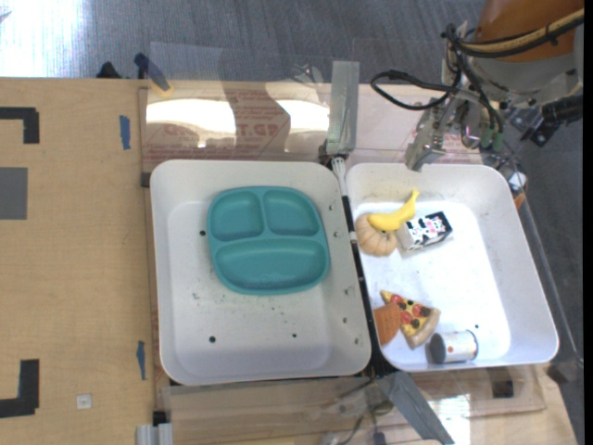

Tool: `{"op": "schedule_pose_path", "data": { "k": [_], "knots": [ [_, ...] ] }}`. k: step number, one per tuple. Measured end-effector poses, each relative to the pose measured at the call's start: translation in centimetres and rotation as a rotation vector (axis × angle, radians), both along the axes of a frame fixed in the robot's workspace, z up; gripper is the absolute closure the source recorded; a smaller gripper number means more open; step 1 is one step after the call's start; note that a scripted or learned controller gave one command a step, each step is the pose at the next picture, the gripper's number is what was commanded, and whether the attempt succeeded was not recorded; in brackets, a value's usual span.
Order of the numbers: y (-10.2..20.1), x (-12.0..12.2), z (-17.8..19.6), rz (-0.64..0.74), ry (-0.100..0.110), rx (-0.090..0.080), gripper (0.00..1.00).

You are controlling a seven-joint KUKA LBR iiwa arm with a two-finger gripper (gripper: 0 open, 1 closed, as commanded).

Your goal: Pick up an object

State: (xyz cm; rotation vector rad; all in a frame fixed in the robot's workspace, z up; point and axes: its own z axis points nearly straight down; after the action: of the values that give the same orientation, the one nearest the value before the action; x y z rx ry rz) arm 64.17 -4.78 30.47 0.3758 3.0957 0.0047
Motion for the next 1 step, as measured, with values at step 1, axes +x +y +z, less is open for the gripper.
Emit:
{"op": "schedule_pose_path", "data": {
  "k": [1],
  "knots": [
    [2.48, -7.03, -2.39, 0.334, 0.018, -0.004, 1.0]
  ]
}}
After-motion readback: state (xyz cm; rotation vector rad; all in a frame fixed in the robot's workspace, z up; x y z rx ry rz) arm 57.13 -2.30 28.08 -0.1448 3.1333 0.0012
